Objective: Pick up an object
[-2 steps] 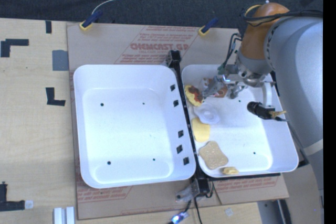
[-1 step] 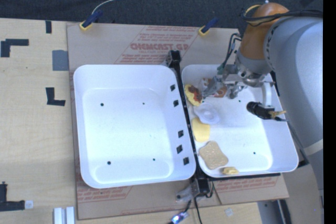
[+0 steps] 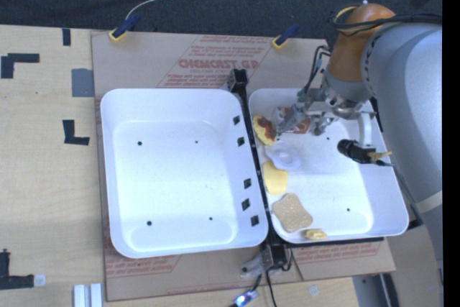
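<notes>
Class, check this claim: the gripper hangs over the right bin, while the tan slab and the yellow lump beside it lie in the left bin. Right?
One error. The camera view shows the tan slab and the yellow lump in the right bin, not the left bin. The gripper does hang over the right bin.

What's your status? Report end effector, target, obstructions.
End effector low in right bin, far end. Beside it, yellow-and-red item, hold unconfirmed. Nearer the camera, yellow block and tan slab, clear of it.
</notes>
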Action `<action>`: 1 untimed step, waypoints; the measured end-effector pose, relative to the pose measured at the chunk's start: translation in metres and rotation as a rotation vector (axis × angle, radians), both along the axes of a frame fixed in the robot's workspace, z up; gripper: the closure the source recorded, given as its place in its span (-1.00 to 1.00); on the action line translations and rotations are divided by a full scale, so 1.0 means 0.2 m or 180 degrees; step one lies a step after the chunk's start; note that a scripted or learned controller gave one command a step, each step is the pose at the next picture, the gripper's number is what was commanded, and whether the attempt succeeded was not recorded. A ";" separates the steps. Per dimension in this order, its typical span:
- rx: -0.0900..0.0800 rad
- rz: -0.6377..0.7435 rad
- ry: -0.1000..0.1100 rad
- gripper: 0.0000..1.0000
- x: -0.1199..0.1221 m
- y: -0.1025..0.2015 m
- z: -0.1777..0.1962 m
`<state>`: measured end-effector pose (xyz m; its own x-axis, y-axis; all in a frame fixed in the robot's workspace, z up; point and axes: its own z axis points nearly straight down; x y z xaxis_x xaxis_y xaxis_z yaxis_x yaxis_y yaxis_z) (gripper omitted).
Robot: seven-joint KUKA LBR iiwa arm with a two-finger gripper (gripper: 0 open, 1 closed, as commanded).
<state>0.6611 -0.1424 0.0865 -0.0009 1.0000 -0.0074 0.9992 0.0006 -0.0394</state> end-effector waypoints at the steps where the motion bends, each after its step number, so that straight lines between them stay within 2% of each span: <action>1: 0.0001 0.0000 0.0000 -1.00 0.00 0.00 0.00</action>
